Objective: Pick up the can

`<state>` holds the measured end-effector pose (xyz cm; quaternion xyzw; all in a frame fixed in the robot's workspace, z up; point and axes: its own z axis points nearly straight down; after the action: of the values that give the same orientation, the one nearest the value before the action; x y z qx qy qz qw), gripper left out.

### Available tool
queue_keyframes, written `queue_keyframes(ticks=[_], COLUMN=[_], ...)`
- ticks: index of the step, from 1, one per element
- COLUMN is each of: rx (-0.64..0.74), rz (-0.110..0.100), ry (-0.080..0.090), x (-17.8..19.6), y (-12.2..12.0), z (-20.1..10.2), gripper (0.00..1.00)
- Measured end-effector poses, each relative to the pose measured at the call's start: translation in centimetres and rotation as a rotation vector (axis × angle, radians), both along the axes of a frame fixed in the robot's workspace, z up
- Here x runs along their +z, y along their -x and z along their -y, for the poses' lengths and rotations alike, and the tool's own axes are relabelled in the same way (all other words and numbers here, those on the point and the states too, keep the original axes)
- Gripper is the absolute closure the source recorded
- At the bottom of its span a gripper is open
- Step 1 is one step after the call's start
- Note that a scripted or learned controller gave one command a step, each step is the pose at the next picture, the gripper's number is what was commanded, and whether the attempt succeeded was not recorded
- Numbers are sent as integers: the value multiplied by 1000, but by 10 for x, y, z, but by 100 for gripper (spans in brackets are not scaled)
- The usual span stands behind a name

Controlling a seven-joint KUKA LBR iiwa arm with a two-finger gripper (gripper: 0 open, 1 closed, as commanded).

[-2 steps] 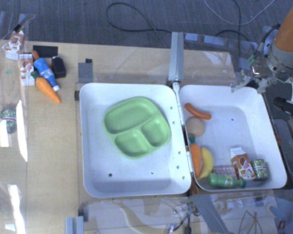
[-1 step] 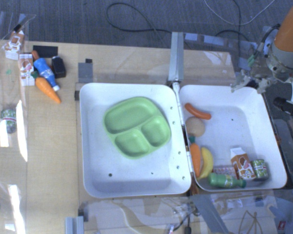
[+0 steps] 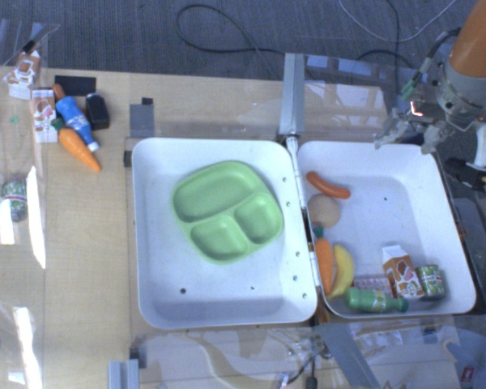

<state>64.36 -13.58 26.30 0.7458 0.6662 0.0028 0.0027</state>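
Gripper [image 3: 411, 128] over right bin's [image 3: 389, 189] far right corner, grip state unclear. Can [image 3: 431, 282] in near right corner, tight against carton [image 3: 401, 275]. Likely snags carton or clips bin wall on descent.

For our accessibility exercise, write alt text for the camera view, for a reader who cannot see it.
A robot arm's end effector hangs above the far edge of the right white bin, whose near corner holds a small can beside a carton, with toy food along its left side. The left bin holds a green divided plate.
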Motion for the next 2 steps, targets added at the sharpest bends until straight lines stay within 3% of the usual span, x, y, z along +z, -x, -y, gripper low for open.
queue_keyframes(ticks=[1, 2], rx=[-22, -18], rz=[-2, -6], ry=[2, -1], x=[-32, -138], y=[-27, -25], z=[12, 4], gripper=[0, 0])
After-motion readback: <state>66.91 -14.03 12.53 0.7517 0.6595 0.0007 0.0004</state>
